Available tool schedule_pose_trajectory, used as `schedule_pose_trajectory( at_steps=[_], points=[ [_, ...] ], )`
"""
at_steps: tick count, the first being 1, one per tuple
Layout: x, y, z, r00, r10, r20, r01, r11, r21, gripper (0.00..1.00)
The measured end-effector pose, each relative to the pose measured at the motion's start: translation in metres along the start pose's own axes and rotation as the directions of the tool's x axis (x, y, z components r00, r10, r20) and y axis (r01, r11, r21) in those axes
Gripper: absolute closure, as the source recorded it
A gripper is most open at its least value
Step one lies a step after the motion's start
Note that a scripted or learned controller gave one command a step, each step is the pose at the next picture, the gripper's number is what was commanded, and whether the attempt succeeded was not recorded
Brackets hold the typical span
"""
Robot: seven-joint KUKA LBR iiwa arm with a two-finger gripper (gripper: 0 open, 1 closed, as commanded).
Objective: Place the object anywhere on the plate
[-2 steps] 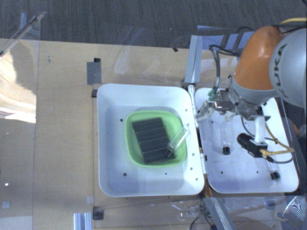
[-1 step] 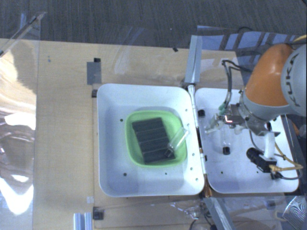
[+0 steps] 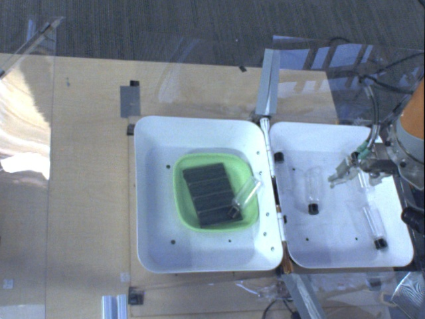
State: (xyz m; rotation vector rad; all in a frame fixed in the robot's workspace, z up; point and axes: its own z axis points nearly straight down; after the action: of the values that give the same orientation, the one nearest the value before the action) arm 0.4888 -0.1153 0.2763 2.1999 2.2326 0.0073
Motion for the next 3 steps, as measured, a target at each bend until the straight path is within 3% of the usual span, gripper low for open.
schedule_pose_trajectory(
  at_steps=[1,3],
  points=[
    [-0.0876,-0.0019,0.0367,1.0,-0.02,0.001,0.02,1.0,0.003,0.0],
    [-0.0905,-0.0019,0.0365,1.0,-0.008,0.0,0.008,1.0,0.003,0.0]
  ],
)
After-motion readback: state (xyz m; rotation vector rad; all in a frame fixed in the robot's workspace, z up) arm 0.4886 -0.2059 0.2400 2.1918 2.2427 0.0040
